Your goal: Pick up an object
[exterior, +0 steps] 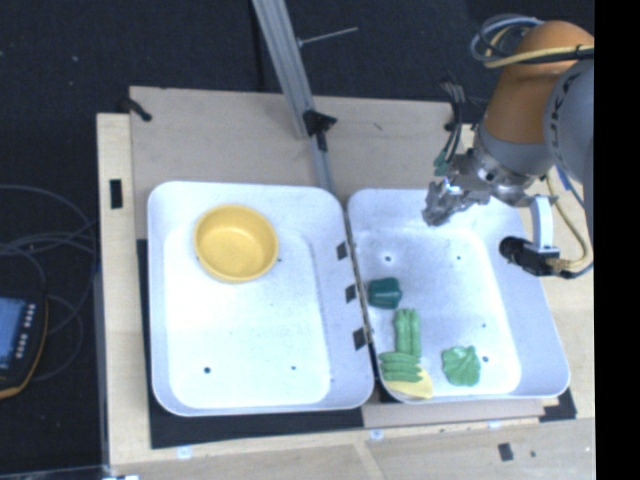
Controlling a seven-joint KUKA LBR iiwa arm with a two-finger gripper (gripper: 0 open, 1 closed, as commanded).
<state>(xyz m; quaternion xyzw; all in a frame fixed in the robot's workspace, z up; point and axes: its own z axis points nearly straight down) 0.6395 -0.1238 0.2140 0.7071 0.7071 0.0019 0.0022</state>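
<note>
Objects for picking are seen in both shallow white bins. A round yellow plastic bowl (pixel 236 243) sits upright in the upper-left part of the left white bin (pixel 250 368). In the right white bin (pixel 510 318), four items are grouped along the lower-left part: a small dark teal rounded block (pixel 384 292) near the divider, a light green ridged plastic piece (pixel 406 331) just below it, a yellow-green banana-like toy (pixel 405 375) at the bottom rim, touching or just beside the ridged piece, and a green leafy-shaped toy (pixel 461 365) to its right, apart from the rest.

The claw (pixel 441 206) is placed over the upper-left area of the right bin, well apart from all four items, with nothing seen between its fingers. Whether it is open or closed cannot be told; the tips are blurred. The grey arm with orange band (pixel 525 98) is seen entering from the right. Both bins rest on a light wooden surface (pixel 220 138). A grey metal pole (pixel 285 58) slants across the top.
</note>
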